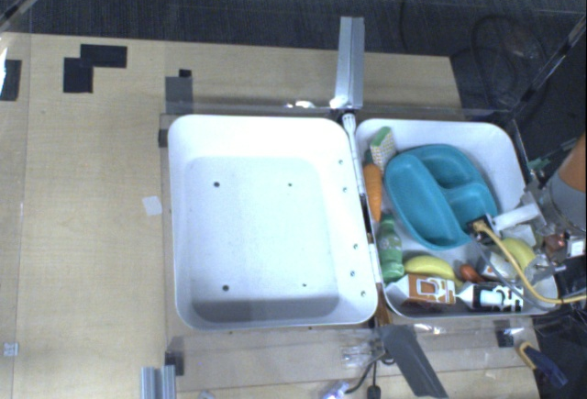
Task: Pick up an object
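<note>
The right bin (500, 136) holds a pile of things. A blue divided plate (431, 195) lies tilted in its middle. An orange carrot (371, 191) and a green bottle (392, 250) lie along its left wall. A yellow banana (429, 267), a brown box (431, 290) and a dark bottle with a white label (486, 296) line its front. My gripper (527, 237) sits low at the bin's right side, by the plate's right edge and over a yellow fruit (518, 252). Nothing shows as held.
The left bin (257, 223) lies beside the right one, a metal post (350, 67) rising behind their shared wall. A green and white brush-like item (381, 145) rests at the right bin's back left. A yellow cable (510, 273) loops from the wrist over the front items.
</note>
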You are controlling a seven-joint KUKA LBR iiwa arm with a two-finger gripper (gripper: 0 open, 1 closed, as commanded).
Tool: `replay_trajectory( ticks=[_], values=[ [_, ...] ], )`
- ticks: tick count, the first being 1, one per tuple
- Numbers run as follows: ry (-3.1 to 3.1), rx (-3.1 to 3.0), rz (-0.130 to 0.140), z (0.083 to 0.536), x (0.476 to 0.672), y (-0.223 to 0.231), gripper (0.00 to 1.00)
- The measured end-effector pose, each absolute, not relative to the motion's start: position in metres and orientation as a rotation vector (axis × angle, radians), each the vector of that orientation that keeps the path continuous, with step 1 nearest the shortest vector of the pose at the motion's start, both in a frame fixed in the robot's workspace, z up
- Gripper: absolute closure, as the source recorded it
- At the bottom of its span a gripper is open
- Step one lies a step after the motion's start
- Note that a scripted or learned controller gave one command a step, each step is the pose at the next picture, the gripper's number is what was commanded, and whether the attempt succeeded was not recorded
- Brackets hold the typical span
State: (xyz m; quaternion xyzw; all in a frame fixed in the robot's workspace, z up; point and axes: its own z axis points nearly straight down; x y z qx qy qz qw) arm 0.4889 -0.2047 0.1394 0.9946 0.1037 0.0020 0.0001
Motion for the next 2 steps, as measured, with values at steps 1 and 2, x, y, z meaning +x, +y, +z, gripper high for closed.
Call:
replay_trajectory(
  ticks=[1,2],
  values=[
    [0.324,3.125,0.004,0.145,0.488,-0.206,0.0],
    [0.324,3.126,0.003,0.159,0.501,-0.114,0.0]
  ],
)
